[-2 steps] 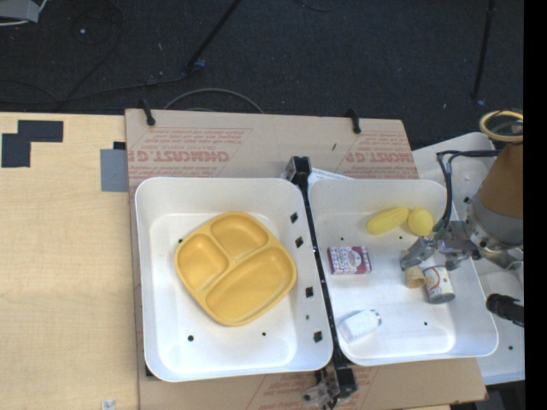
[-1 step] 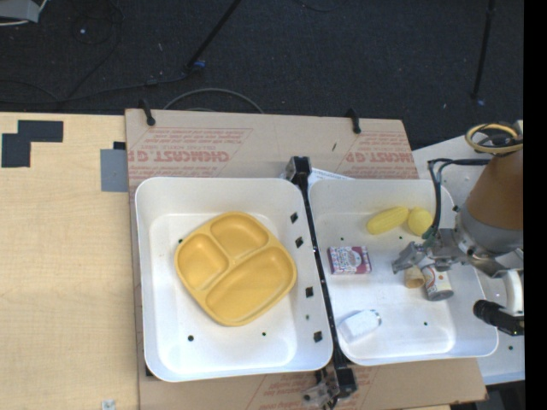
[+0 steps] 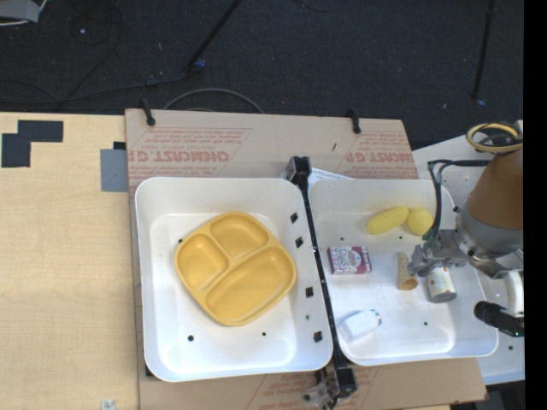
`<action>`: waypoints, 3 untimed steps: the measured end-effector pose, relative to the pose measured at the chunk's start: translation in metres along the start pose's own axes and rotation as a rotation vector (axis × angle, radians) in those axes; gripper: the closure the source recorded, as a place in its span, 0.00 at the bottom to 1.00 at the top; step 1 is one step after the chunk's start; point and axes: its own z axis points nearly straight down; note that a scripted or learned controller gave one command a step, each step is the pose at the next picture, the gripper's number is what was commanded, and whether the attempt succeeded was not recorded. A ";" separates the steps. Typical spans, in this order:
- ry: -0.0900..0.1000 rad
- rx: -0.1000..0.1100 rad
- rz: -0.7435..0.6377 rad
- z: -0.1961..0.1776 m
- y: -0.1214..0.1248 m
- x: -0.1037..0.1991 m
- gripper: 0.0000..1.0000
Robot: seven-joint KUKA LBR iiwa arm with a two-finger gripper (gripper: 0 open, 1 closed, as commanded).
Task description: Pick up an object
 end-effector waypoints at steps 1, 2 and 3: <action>0.000 0.006 -0.002 -0.043 0.000 0.004 1.00; -0.002 0.002 -0.002 -0.104 0.005 -0.003 1.00; -0.002 0.002 -0.003 -0.166 0.001 -0.002 1.00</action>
